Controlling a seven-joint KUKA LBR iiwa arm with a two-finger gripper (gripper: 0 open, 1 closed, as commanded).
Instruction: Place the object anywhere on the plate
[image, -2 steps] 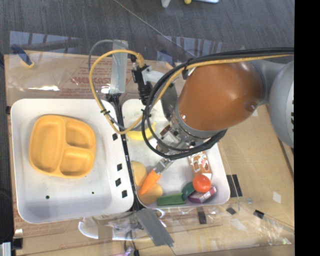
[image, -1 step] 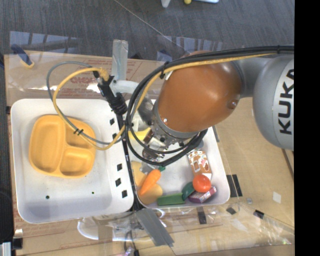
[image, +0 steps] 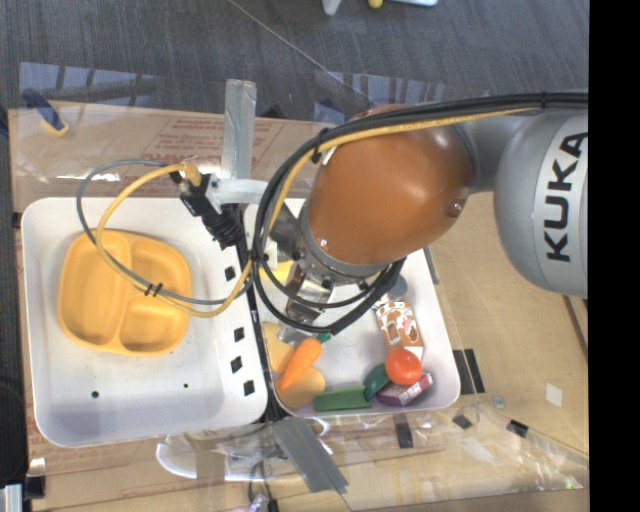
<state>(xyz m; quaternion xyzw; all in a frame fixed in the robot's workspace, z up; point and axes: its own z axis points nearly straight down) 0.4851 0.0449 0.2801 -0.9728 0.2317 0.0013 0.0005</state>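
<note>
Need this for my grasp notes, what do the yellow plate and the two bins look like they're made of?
Yellow plate: likely molded plastic, smooth with a soft sheen and rounded divider ridges. Left bin and right bin: probably thin white plastic, matte, with rounded formed rims.

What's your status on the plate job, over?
Claw hidden under the orange wrist band, over the right bin. Toy food, carrot included, lies in that bin. Yellow plate in left bin, cables draped across it.
</note>
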